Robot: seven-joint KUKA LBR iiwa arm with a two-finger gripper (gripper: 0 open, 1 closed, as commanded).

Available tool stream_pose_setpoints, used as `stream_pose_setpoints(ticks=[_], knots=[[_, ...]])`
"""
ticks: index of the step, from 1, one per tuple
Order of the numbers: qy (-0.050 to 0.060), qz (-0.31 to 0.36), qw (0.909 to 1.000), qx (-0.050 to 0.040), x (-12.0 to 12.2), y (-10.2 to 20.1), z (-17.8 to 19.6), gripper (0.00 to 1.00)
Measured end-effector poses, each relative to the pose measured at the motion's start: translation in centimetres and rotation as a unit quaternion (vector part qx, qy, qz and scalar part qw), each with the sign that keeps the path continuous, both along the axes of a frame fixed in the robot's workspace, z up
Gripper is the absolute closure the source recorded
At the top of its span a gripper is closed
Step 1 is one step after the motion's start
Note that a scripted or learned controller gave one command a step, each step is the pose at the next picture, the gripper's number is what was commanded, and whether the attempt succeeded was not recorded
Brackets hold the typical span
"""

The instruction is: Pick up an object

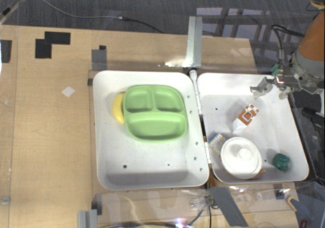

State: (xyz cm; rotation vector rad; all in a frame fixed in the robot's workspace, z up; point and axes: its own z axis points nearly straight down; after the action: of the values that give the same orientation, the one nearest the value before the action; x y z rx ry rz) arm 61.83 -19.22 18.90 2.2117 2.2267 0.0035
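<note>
approach step, nothing picked yet. gripper (260, 89) sits over the upper part of the right bin (294, 120), at its far edge; fingers too small and blurred, cannot tell their spread, nothing seen held. nearest candidate: small white carton (246, 116) with orange-brown print, lying tilted on the bin floor just below the gripper. next move, judged: descend, centre over the carton, close across its narrow sides.
</note>
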Motion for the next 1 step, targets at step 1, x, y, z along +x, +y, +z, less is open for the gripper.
stream_pose_setpoints(ticks=[1], knots=[[-0.002,0.047,0.9989,-0.0008,-0.31,0.08,-10.18,0.0]])
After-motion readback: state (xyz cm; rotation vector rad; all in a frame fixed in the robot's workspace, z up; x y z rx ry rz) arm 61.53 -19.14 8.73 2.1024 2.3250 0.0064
